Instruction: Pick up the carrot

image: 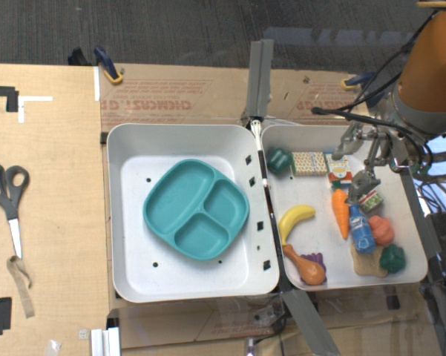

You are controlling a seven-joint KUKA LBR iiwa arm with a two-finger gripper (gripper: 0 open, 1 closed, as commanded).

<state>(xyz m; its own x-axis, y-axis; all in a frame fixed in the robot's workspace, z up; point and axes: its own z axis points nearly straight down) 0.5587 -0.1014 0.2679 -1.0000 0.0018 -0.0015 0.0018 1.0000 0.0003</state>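
Gripper [356, 170] hangs over the upper right part of the right bin [312, 132], reaching in from the right; fingers spread apart, nothing between them. One finger tip sits near a small carton [340, 170], the other near a little green-labelled box [371, 199]. Carrot [341, 212] lies just below the gripper, in the right bin's middle, orange, pointed end toward the near side, not held. Blue bottle [361, 232] just beside the carrot on its right, touching or nearly so. Right of that an orange-red round thing [383, 229], and a dark green piece [392, 258] below it. Left of the carrot a banana [294, 219]; below it a drumstick-shaped toy [306, 265]. Top of the bin: green cup [280, 161] and a speckled box [309, 163]. Left bin [126, 199] holds a teal divided plate [197, 209]. Scissors [7, 199] on the bench, far left.
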